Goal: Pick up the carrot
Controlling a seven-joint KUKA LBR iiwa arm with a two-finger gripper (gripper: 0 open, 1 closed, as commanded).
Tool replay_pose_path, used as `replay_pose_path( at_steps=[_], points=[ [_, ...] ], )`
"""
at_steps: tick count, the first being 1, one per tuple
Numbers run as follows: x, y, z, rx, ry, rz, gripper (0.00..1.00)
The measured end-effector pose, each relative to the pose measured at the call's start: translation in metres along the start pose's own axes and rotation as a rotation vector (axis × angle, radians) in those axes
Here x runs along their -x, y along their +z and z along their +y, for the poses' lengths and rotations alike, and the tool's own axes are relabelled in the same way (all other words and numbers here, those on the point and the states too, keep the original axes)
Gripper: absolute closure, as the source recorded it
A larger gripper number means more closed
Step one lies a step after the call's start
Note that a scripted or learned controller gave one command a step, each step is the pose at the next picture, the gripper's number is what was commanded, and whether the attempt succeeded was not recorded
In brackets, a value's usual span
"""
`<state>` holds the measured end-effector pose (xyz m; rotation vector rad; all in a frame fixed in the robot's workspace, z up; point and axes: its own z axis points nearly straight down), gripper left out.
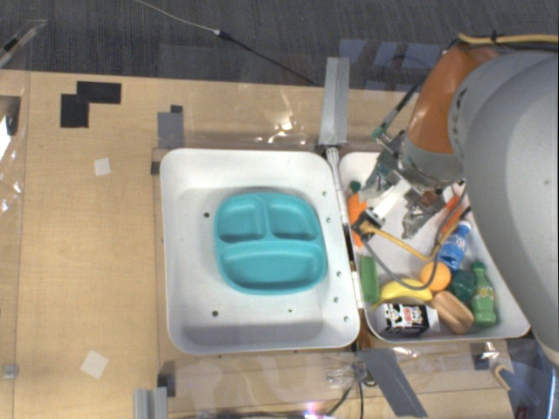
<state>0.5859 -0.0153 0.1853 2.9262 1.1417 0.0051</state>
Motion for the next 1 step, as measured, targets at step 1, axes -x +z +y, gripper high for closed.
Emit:
replay_pose_path(
  at_steps=[1],
  points=[
    [0.0000,0.0001,0.0000,0.000,0.000,0.000,0.00]
  ],
)
